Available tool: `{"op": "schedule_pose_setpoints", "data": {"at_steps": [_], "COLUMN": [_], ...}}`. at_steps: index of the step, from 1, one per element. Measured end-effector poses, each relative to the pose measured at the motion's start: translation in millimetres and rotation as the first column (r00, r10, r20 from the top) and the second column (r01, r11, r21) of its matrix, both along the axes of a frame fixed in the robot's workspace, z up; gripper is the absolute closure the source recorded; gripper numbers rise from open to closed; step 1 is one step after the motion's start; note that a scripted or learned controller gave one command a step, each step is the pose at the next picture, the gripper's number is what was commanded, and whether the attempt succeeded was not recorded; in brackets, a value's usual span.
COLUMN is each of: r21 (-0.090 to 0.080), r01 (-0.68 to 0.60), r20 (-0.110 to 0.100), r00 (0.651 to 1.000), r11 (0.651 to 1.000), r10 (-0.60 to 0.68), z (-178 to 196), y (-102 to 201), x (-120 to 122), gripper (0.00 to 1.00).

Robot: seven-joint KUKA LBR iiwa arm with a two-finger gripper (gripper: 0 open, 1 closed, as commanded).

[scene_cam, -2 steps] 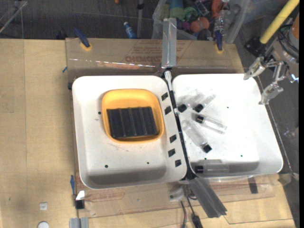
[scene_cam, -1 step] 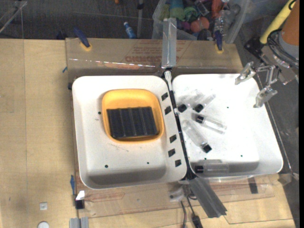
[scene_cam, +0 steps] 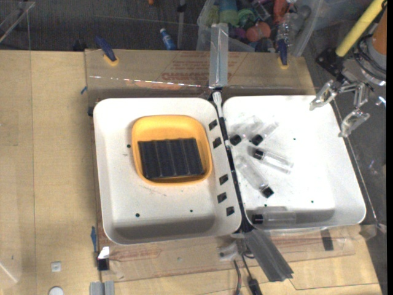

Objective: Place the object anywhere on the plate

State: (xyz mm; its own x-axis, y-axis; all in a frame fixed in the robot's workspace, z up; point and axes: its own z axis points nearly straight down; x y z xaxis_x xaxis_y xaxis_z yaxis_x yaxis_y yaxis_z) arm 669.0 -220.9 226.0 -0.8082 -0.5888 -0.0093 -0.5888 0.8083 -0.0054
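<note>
The arm (scene_cam: 376,39) is cut off by the right edge at the upper right corner. The gripper (scene_cam: 336,106) hangs above the right bin's (scene_cam: 344,183) far right corner. The clear vials (scene_cam: 264,149) in that bin blend into the white floor; their outlines and count cannot be told. The crate (scene_cam: 264,8) of toys beyond the bench is cut off by the top edge.

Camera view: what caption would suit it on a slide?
Gripper at the right bin's far corner, clear vials scattered inside; yellow plate with dark ridged block in left bin.
</note>
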Motion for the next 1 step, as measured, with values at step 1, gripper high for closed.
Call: {"op": "schedule_pose_setpoints", "data": {"at_steps": [1], "r21": [-0.002], "r01": [-0.297], "r20": [0.0], "r00": [0.955], "r11": [0.955], "r10": [0.297], "z": [11.3], "y": [0.0], "x": [0.0], "gripper": [0.0]}}
